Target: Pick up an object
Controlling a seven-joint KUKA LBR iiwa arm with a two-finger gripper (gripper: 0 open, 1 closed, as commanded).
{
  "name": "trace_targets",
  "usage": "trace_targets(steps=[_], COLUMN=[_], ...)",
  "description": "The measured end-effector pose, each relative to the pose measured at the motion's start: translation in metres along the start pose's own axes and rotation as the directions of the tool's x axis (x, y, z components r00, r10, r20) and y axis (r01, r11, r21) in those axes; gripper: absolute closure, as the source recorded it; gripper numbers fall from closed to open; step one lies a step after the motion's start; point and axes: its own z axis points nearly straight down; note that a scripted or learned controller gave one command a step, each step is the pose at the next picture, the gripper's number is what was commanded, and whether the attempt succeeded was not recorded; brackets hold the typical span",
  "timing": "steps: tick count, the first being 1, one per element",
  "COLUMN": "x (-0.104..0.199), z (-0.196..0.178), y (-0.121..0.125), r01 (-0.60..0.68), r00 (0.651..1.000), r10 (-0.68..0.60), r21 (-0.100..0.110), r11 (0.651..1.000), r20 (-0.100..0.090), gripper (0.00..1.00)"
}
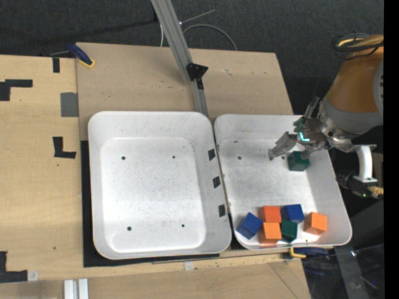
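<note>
- One wooden bench carries everything, with black tape marks on its left part.
- Two shallow white bins sit side by side on it: the left bin and the right bin, their inner rims touching.
- One grey arm with an orange band reaches in from the right, over the right bin's far right corner.
- One gripper hangs low over the right bin; its fingers are spread, one reaching left, and nothing is seen between them.
- Seven small blocks lie in the right bin.
- Three orange blocks and two blue blocks sit clustered along the near rim.
- Two dark green blocks: one in that cluster, one alone, just beside the gripper on the bin floor.
</note>
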Motion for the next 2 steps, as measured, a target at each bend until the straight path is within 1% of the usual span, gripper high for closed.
trace_targets(steps=[1, 2], x=[0.0, 0.0], z=[-0.002, 0.043], y=[0.001, 0.006], r01=[0.001, 0.0], r00=[1.0, 1.0], r10=[-0.001, 0.0], r21=[-0.004, 0.001], r11=[1.0, 1.0], r20=[0.001, 0.001], gripper=[0.0, 0.0])
